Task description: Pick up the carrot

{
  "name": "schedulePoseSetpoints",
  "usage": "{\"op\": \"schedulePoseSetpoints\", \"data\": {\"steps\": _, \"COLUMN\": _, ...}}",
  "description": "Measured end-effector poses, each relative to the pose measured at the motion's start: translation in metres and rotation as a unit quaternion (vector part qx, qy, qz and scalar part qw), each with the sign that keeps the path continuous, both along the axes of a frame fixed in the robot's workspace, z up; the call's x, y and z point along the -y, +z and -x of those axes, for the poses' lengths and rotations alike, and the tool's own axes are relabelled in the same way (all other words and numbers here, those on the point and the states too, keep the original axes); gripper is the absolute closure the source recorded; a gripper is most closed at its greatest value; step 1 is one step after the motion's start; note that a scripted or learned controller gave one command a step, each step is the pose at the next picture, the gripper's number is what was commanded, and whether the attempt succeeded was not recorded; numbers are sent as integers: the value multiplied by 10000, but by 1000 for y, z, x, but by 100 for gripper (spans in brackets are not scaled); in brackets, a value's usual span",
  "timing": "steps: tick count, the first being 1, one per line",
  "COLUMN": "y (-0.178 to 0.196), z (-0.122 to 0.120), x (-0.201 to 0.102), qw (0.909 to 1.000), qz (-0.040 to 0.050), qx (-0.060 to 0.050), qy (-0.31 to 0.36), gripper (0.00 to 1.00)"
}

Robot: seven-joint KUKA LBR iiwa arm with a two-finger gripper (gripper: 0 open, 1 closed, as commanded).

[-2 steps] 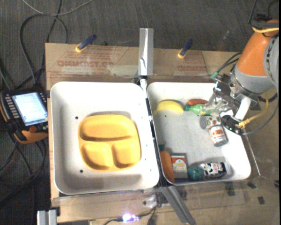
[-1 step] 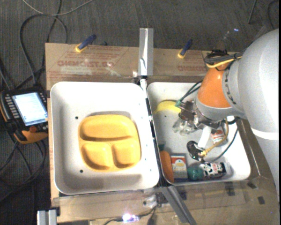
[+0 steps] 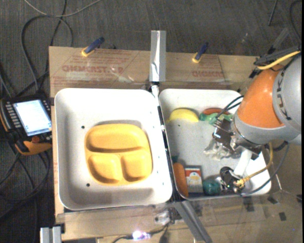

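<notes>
The pincer (image 3: 220, 145) hangs low over the middle of the right bin (image 3: 195, 143), under the big grey and orange arm (image 3: 266, 108). It looks shiny and blurry from up here, so I cannot tell if it is open or closed. I see nothing held in it.

The carrot (image 3: 179, 178) is, I think, the long orange thing at the front left corner of that bin. It lies flat and is pushed up against the bin's left wall. A small red box (image 3: 193, 179) sits right beside it, and a round teal thing (image 3: 211, 187) is next to the box. That makes the carrot hard to get at, with a wall on one side and a box on the other.

The pincer is not over the carrot. It is near, but more to the right and farther back. It needs to go forward and left before it goes down.

A yellow lemon (image 3: 184, 115) sits at the back of the bin. Beside it is a red and green thing (image 3: 211, 113), partly hidden by the arm.

The left bin (image 3: 63, 135) holds a yellow tray (image 3: 119, 152) with three parts.
</notes>
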State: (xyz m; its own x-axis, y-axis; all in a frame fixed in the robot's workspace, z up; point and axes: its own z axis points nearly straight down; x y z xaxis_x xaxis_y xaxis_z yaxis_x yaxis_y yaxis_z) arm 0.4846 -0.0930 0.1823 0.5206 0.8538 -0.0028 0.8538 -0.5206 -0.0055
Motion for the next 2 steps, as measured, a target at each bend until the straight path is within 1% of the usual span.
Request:
{"op": "schedulePoseSetpoints", "data": {"steps": 1, "y": 23, "z": 2, "x": 23, "qw": 9868, "qz": -5, "qx": 11, "qy": 1621, "gripper": 100}}
{"op": "schedulePoseSetpoints", "data": {"steps": 2, "y": -1, "z": -41, "x": 10, "qw": 9925, "qz": -7, "qx": 9, "qy": 1226, "gripper": 100}}
